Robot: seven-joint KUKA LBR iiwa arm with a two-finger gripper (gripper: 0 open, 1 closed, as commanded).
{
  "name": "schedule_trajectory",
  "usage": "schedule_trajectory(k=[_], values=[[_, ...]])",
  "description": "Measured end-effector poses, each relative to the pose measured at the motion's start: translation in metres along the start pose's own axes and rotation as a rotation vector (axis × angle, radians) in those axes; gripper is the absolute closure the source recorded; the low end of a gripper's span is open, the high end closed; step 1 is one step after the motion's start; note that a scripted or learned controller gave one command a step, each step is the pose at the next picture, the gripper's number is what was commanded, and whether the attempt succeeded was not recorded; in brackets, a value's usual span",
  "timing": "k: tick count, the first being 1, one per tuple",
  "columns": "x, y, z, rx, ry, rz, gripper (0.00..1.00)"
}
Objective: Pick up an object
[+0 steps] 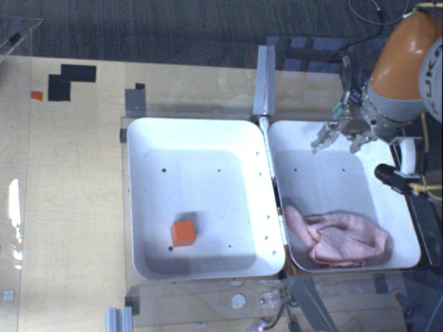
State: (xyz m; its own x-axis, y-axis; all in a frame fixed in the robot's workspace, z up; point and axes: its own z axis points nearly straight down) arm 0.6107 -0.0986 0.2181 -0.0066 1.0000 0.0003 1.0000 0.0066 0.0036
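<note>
A small orange block (183, 233) lies on the floor of the left bin (197, 140), near its front left. A crumpled pink cloth (338, 237) fills the front of the right bin (325, 178). My gripper (340, 138) hangs over the back of the right bin, well behind the cloth. Its two fingers (322, 137) are spread apart with nothing between them. The grey arm with its orange band (408, 54) comes in from the upper right.
A grey metal divider (263, 81) runs between the bins at the back. Black markers (69, 80) and a small orange tag (37, 96) sit on the wooden bench at the far left. Cables and black fittings (394, 175) crowd the right bin's right side.
</note>
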Motion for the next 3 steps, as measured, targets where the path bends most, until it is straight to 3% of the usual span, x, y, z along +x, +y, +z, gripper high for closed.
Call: schedule_trajectory(k=[1, 2, 3], values=[[-0.018, -0.085, 0.000, -0.002, -0.001, 0.063, 0.00], [-0.009, -0.069, -0.011, -0.003, -0.001, -0.055, 0.00], [0.001, -0.100, 0.119, -0.002, -0.001, -0.007, 0.00]])
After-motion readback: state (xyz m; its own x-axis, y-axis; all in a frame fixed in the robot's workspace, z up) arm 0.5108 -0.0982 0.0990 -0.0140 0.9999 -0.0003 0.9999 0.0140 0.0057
